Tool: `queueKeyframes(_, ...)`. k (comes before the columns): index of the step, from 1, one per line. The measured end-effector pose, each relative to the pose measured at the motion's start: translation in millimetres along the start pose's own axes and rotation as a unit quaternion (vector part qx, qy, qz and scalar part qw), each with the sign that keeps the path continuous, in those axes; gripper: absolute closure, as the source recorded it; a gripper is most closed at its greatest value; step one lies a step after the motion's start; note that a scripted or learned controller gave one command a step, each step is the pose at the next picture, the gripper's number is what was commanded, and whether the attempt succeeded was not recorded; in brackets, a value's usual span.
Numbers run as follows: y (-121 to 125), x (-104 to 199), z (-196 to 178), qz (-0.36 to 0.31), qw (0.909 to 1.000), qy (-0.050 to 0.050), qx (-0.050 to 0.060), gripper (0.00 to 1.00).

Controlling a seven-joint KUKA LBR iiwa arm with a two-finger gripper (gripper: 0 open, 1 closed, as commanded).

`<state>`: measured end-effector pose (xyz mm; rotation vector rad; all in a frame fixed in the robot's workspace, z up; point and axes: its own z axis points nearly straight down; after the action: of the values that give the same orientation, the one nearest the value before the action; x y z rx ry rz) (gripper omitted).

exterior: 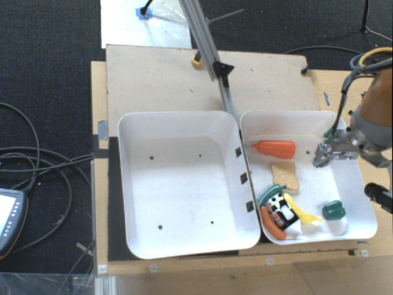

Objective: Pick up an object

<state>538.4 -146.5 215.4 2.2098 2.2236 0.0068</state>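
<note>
The right bin (307, 121) holds an orange bottle-shaped toy (274, 147) near its back, and a tan slice of toast (285, 176) just in front of that. At the bin's front lies a cluster: a teal, black and white item (276, 204), an orange-red piece (270, 221), a yellow banana-like piece (302, 211), and a white cup with a dark green top (334, 214). My gripper (323, 154) hangs over the right part of this bin, to the right of the orange toy, with nothing seen between its fingers.
The left bin (178, 183) stands beside the right one, with a dividing rim (244, 177) between them. A slanted metal pole (206, 35) crosses the back of the bench. Cables and a pendant (9, 217) lie on the floor at left.
</note>
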Motion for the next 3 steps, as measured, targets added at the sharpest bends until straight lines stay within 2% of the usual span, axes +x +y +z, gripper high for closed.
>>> queueKeyframes(1, 1, 0, -17, 0.000, 1.0000, 0.000, 0.002, 1.00)
queueKeyframes(2, -6, 61, -12, -0.002, 1.0000, 0.002, 0.004, 1.00)
queueKeyframes(3, -9, 109, -20, -0.002, 1.0000, 0.002, 0.003, 1.00)
